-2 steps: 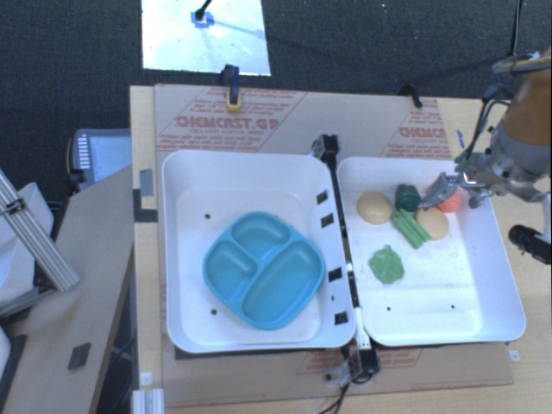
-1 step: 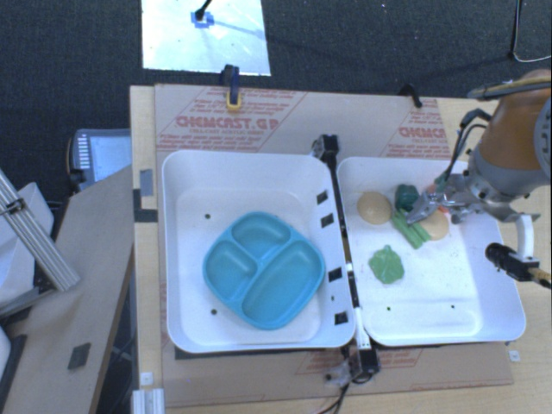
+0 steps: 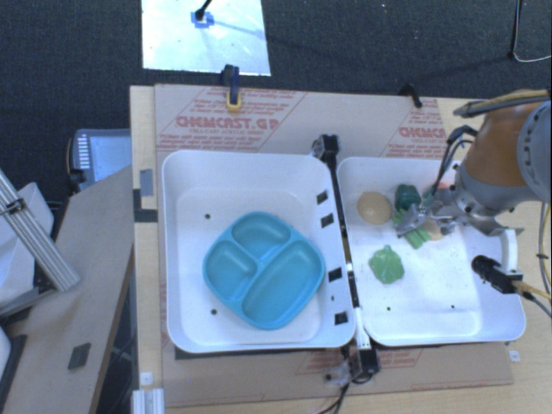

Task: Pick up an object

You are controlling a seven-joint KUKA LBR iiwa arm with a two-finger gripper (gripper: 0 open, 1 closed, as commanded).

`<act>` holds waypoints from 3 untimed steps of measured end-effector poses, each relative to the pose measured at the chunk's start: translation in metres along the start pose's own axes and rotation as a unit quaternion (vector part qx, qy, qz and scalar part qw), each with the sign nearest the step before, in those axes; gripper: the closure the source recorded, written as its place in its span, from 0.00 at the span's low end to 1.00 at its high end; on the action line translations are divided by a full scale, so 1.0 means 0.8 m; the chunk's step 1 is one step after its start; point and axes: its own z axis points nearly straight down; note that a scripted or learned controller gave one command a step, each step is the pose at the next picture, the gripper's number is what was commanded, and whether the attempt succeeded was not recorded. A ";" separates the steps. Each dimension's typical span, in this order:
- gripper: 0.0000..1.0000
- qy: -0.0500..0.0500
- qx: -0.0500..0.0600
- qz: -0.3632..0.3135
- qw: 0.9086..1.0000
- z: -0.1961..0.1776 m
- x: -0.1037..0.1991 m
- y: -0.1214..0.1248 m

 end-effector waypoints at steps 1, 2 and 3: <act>1.00 -0.001 -0.003 0.000 1.000 -0.016 -0.001 0.002; 1.00 -0.001 -0.003 -0.001 1.000 -0.082 0.012 0.002; 1.00 -0.001 -0.002 -0.002 1.000 -0.126 0.012 0.004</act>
